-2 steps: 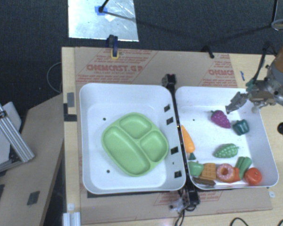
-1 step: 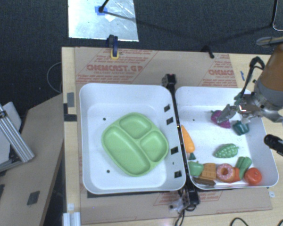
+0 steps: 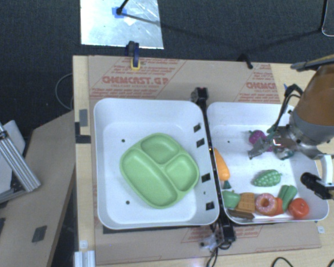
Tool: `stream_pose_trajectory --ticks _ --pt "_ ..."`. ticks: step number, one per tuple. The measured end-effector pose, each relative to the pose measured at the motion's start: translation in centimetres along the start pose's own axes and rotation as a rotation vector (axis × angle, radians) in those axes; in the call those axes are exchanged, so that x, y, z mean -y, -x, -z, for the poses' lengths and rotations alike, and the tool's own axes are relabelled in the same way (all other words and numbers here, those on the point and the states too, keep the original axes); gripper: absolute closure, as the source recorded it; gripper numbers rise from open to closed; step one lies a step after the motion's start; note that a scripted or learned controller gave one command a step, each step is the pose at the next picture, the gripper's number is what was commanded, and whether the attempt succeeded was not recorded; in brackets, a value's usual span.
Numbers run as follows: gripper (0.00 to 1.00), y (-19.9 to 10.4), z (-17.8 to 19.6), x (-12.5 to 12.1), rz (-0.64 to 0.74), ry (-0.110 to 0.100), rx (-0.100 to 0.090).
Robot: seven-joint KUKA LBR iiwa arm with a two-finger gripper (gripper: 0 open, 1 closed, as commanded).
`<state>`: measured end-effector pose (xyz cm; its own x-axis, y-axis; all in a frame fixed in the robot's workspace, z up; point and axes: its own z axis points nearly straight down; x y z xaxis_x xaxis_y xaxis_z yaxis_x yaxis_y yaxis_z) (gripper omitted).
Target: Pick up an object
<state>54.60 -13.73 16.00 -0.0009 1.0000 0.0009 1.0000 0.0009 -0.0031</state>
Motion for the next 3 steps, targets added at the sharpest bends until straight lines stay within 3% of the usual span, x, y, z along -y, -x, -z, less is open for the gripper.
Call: stream_pose_trajectory --ticks 2,3 --pt "0.00 0.7 -7.7 0.1 0.000 0.001 0.000" --pt "1.00 0.8 -6.5 -0.1 0.000 0.006 0.001"
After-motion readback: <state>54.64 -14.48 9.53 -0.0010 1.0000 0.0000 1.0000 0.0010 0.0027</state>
